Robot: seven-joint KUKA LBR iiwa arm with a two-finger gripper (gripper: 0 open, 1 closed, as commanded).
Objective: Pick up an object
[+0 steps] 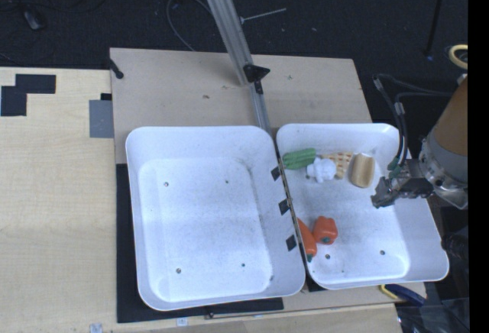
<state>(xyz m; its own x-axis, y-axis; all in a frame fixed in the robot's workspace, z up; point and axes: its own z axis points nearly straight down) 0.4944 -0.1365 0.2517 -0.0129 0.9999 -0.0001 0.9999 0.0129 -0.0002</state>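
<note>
The right bin [382,259] holds several small items. A green piece [299,159] lies at its back left, with a white lumpy piece [323,169] beside it. A tan rounded piece [361,169] and a pale striped piece [341,160] lie just right of those. Near the divider sit an orange block [325,230] and a second orange piece [307,240]. My gripper [384,195] hangs dark over the right side of this bin, a little right of and nearer than the tan piece. Nothing shows in its grasp.
The left bin [199,217] stands beside the right one, with black clips [283,206] along the shared edge. A slanted aluminium bar [229,26] rises behind the bins. Cables [397,106] run near the arm [451,144] at the right.
</note>
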